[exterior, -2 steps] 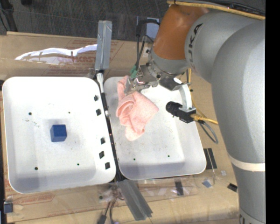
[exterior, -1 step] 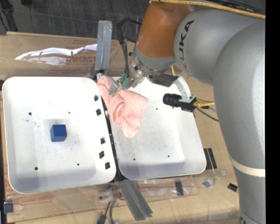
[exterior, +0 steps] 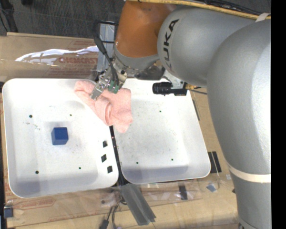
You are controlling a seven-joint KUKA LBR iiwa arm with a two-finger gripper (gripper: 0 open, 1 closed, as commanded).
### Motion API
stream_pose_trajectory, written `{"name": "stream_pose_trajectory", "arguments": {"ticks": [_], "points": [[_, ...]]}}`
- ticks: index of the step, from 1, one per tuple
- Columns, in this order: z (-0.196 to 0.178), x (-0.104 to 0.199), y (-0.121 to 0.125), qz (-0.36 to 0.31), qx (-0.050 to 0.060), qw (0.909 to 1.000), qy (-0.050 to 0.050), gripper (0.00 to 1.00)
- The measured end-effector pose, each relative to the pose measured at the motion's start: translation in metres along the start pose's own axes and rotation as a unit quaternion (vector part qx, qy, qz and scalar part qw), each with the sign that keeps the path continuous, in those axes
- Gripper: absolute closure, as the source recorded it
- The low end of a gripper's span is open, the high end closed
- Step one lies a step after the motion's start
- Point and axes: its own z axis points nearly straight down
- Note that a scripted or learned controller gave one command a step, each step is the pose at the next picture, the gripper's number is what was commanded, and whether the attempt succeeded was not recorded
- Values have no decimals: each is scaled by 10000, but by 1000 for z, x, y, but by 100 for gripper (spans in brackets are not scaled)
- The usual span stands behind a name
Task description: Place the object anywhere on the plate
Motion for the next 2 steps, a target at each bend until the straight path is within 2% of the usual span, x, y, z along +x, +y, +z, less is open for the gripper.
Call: {"name": "stream_pose_trajectory", "arguments": {"ticks": [1, 2], "points": [[-2, 30, 40, -2006, -5, 9797, -6, 100], [-2, 30, 40, -2004, -5, 9797, -8, 0]]}}
